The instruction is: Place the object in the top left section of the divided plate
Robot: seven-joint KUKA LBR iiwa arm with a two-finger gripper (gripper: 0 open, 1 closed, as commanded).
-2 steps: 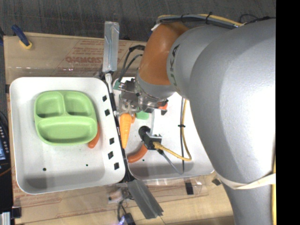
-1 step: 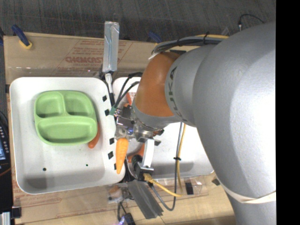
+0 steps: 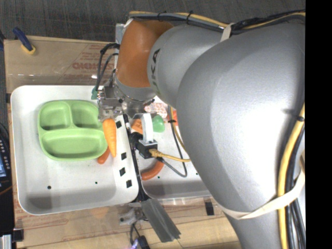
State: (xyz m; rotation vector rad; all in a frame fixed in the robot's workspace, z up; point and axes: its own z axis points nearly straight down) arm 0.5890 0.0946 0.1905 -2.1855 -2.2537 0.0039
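Observation:
A green divided plate (image 3: 49,148) lies in the left bin (image 3: 62,191), with two small sections along its top and one long section below. The top left section (image 3: 57,114) has nothing in it. My gripper (image 3: 108,110) hangs just off the plate's upper right corner, under the orange wrist band. It is shut on an orange carrot (image 3: 110,133), whose thick end sits between the fingers. The carrot points down over the plate's right rim, next to the wall between the bins.
A small red-orange piece (image 3: 102,157) lies by the plate's lower right corner. In the right bin (image 3: 171,191) I see a green item (image 3: 157,124) and an orange sausage-like piece (image 3: 148,171). The arm's grey body covers most of that bin.

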